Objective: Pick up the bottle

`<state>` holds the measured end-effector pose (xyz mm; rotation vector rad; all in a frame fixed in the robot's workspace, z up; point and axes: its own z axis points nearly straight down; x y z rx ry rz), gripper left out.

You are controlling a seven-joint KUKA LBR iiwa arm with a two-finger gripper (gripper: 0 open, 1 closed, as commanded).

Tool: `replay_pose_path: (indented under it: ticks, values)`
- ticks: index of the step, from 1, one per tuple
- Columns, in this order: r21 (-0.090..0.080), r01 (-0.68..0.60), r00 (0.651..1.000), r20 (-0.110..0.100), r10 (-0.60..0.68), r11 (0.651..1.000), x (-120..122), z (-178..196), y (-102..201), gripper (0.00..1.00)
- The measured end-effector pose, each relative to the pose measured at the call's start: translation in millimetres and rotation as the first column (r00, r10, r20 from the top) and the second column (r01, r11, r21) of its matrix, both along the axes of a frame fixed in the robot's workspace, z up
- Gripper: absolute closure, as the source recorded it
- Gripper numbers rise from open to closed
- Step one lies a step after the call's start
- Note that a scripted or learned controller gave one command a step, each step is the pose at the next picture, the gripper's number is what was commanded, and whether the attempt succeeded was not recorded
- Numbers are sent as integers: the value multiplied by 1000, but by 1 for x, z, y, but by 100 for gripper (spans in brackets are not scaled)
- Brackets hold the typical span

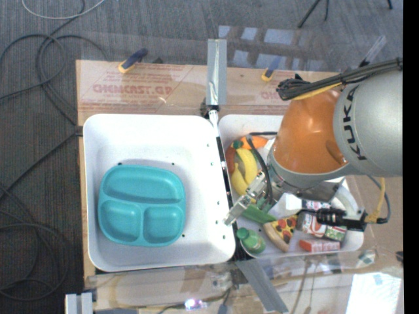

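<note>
Jaws [243,203] hover above green bottle [251,240] in right bin [357,239].

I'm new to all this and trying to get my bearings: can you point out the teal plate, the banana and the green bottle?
teal plate [141,205]: camera view, centre ridge between its compartments.
banana [245,169]: camera view, middle of the yellow peel.
green bottle [251,241]: camera view, its round cap end.

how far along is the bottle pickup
Done: the arm has reached into the right bin and the gripper sits low among the items by the banana. In hand: nothing visibly held. Left: gripping and lifting the green bottle, which lies at the bin's near edge.
</note>
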<state>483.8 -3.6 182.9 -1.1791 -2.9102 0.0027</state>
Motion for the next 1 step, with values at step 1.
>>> replay_pose_path:
  ticks: [1]
  values:
    - [0, 0, 1000, 0, 0, 1000, 0, 0, 0, 0]
